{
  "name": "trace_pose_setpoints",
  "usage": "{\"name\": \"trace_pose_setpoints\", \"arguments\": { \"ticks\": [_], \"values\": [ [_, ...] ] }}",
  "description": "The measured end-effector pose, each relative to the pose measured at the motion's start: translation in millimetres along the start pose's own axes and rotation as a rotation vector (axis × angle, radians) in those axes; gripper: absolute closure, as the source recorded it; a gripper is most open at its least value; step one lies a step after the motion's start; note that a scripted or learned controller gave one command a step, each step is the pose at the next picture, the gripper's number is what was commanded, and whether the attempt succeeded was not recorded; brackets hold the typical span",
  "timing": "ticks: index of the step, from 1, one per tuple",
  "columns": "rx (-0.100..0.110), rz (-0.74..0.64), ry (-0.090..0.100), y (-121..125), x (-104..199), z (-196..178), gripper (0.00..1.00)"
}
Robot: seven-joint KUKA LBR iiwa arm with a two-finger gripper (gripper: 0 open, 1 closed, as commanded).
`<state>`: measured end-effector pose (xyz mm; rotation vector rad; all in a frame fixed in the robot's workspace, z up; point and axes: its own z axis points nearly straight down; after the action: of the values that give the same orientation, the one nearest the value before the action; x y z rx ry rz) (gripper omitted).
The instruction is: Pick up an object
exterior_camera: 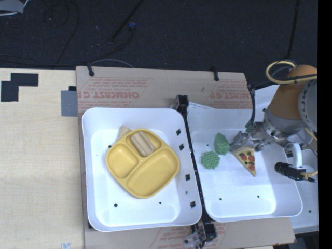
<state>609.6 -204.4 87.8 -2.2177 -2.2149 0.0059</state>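
We see a pale wooden bench (pixel 36 160) with a sheet of brown cardboard (pixel 155 90) laid on it, printed with red lettering, and behind it a dark floor (pixel 171 25) strewn with black cables. On the cardboard we count two shallow white bins: the left bin (pixel 98 206) and the right bin (pixel 259 204), touching along a black divider. In the left bin we count one yellow divided plate (pixel 143 164), and one tan ridged piece (pixel 141 142) lies in its upper compartment. In the right bin we count three toy foods: a green leafy piece (pixel 221 143), a round green bumpy piece (pixel 210 160) just below it, and a pizza slice (pixel 248 160) to their right. The gripper (pixel 248 140) reaches in from the right, its fingers slightly parted just above the crust end of the pizza slice; we see nothing held between them.
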Motion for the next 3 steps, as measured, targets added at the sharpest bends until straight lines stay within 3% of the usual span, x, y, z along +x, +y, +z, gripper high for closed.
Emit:
{"name": "trace_pose_setpoints", "arguments": {
  "ticks": [1,3],
  "values": [
    [-0.005,0.000,-0.001,2,-1,-14,1.00],
    [-0.011,-0.004,-0.004,6,-3,-120,1.00]
  ]
}}
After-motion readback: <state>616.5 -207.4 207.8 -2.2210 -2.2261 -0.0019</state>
